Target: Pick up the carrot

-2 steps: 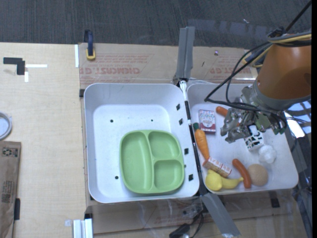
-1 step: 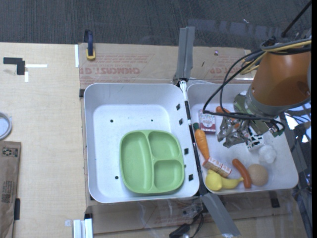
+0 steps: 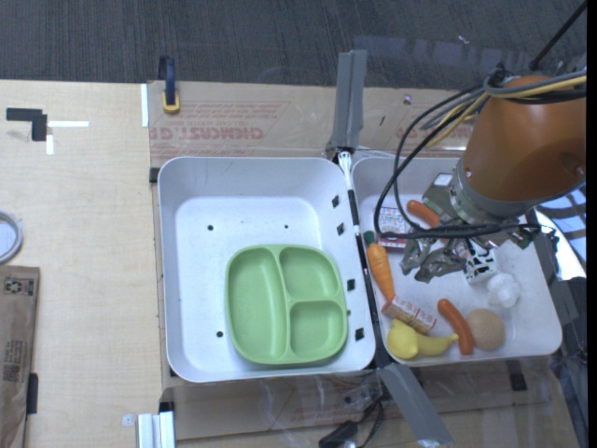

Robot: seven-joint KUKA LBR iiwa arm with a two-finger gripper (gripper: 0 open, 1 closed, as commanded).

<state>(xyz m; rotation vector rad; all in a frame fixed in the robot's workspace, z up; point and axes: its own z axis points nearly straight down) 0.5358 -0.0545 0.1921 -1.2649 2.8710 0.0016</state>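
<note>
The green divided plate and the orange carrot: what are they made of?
The green three-compartment plate looks like moulded plastic: even colour, smooth matte surface, rounded edges. The orange carrot is probably a plastic toy, judging by its uniform colour and slight sheen, though real cannot be ruled out.

A pale wood worktop fills the left of the frame; dark grey carpeted floor runs across the top.

Glossy white plastic bins, matt green plastic plate, wooden bench.

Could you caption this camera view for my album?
Gripper hovers over the right bin, beside the carrot.
</note>
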